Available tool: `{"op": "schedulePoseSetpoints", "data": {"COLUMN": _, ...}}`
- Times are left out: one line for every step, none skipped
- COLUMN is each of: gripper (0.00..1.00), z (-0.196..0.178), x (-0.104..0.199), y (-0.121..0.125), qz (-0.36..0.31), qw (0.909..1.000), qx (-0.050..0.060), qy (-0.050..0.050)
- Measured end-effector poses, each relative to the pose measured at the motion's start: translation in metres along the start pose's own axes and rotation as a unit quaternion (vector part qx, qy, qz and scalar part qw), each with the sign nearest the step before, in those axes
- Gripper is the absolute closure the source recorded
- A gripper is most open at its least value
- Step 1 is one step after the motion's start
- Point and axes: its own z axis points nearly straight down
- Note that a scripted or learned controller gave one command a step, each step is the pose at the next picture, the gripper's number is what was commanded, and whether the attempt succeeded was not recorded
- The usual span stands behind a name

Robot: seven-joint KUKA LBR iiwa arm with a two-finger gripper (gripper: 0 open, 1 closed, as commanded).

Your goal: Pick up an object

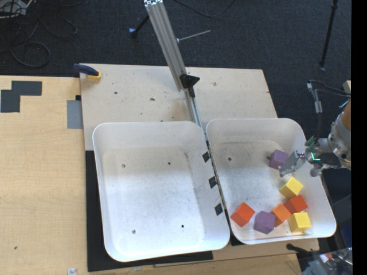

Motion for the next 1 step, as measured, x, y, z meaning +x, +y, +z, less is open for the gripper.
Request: {"op": "schedulePoseSetpoints", "data": {"gripper": 0.00, "z": 0.0444, "x": 0.0014, "y": -0.0049, "qz": 0.000, "qw": 1.0000, "qx": 0.002, "qy": 0.001}}
